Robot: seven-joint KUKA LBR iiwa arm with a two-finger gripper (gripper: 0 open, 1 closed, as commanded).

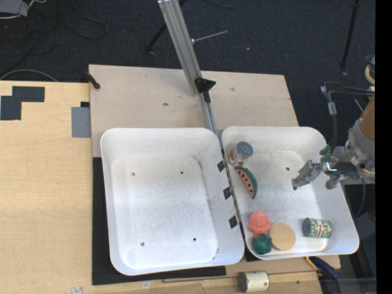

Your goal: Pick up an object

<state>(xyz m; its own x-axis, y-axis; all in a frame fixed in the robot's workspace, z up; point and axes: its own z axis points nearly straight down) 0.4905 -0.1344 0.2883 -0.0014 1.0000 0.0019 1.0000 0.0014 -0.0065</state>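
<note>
Nearest, a tan disc [283,236] lay in the right bin [288,143] beside a green can [316,228], while above them the gripper [304,176] hung spread, reaching from the right, holding nothing.

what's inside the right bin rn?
Right bin holds a can, watermelon slice, red ball, green ball, tan disc and green can. The tool covers a bit of floor.
</note>
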